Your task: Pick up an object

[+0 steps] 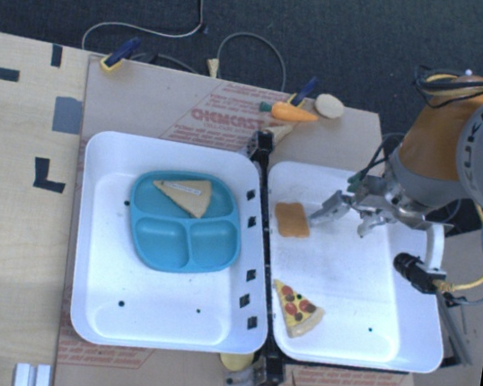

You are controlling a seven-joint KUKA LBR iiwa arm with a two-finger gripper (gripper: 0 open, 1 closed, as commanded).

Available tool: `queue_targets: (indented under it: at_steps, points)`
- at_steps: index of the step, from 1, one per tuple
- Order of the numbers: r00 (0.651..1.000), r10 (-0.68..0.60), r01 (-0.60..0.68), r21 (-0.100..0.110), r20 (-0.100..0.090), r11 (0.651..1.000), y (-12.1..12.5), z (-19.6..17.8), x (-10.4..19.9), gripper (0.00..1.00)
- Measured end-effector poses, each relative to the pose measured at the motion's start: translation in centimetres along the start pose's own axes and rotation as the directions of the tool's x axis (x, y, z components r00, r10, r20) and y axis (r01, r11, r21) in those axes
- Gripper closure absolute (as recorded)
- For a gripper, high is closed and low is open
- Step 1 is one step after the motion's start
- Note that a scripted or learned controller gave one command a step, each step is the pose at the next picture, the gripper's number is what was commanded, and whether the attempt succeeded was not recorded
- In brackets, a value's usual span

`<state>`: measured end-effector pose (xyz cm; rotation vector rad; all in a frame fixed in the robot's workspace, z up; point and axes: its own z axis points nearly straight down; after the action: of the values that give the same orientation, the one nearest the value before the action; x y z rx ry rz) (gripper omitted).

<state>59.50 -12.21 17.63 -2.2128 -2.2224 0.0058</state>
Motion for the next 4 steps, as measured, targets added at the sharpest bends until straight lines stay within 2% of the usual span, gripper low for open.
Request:
queue_targets:
  at_steps: [1,2,3,4]
  points:
    - [1.0,-0.001,0.001,-0.009,0.004,1.0,4.1,9.6,2.7,0.0]
    - [1.0,0.001,-0.001,-0.017,0.002,1.0,4.3,7.6,2.6,1.0]
    - [1.0,0.001,-0.001,-0.007,0.0,1.0,0.1,-1.2,6.3,1.0]
    - [1.0,0.003,-0.003,-0.005,0.001,1.0,0.2,-0.8,6.1,0.0]
